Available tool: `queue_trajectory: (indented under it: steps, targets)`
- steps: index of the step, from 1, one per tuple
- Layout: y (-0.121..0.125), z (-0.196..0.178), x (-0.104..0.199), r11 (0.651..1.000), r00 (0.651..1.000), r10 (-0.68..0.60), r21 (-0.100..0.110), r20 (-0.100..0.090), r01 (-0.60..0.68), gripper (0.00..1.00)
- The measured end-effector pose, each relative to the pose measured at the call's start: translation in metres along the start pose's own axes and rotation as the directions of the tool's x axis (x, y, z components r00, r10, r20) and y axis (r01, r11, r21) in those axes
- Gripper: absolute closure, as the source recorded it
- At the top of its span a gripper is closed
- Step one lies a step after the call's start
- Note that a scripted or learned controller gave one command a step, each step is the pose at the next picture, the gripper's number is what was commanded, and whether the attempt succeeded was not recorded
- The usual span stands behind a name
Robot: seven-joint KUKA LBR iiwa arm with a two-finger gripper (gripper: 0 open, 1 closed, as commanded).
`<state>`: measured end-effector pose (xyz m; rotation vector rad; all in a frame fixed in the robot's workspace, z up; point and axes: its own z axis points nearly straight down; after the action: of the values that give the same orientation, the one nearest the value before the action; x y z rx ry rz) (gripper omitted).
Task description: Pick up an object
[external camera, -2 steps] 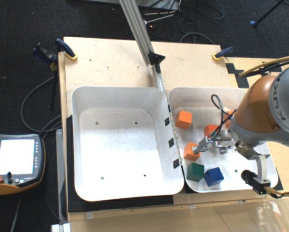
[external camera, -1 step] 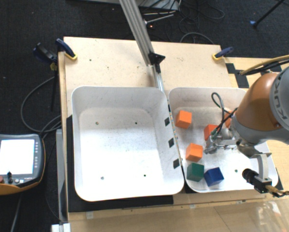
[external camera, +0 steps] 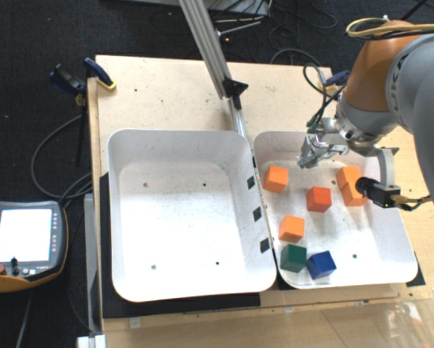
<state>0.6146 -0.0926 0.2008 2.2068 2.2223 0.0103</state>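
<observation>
The arm stood over the right bin point(external camera: 391, 256), and its end effector point(external camera: 313, 153) hung above the far part of that bin with nothing between its fingers; whether they were spread or pressed together, I could not tell from where I looked. To my judgement the step in hand was the approach, before any grasp. The nearest candidate was an orange block point(external camera: 276, 178), lying just to the left and a little nearer than the end effector. Other blocks lay in the same bin: a red block point(external camera: 319, 199), a second orange block point(external camera: 292, 228), a tall orange block point(external camera: 350, 185) at the right, a green block point(external camera: 293, 257) and a blue block point(external camera: 321, 264) at the near edge. The next move probably called for a shift over one block and a straight descent. The left bin point(external camera: 181, 216) sat beside, on a pale wooden worktop point(external camera: 166, 93), and a teach pendant point(external camera: 25, 245) lay on the dark floor at the left.
</observation>
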Motion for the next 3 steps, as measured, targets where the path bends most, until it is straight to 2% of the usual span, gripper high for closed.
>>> queue_trajectory:
  steps: [1, 2, 3]
  targets:
    - [0.066, 0.111, -0.02, 1.0, 1.0, 0.003, 0.016, -0.001, -0.003, 1.0]
    - [-0.006, -0.045, -0.078, 1.0, 1.0, 0.011, 0.003, 0.002, -0.011, 1.0]
    - [-0.014, -0.054, 0.01, 1.0, 1.0, -0.003, 0.01, -0.005, 0.003, 1.0]
